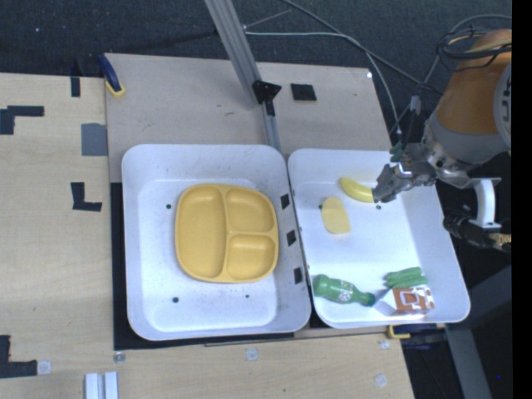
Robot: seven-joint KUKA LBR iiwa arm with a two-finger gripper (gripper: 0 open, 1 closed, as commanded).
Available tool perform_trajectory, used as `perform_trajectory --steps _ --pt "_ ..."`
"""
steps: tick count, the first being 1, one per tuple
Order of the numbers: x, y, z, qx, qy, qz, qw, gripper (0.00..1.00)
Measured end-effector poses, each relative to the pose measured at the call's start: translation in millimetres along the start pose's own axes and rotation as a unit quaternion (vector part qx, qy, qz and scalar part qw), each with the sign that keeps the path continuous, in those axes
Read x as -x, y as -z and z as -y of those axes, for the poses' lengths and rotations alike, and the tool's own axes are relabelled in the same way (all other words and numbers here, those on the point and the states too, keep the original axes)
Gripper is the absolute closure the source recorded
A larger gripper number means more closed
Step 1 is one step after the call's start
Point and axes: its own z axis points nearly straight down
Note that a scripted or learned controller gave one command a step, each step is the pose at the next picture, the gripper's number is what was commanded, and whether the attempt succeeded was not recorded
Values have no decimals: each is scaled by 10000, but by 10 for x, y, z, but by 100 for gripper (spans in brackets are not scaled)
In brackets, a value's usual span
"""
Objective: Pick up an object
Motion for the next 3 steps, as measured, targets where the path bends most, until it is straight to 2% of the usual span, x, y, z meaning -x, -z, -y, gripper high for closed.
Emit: perform_trajectory --steps 1,2,3 --pt "-529 72 -223 -1 -2 0 10000 100" --pt "-1100 -19 -460 -5 -5 5 10000 100" --pt "-1516 -21 -580 -6 -11 4 10000 100"
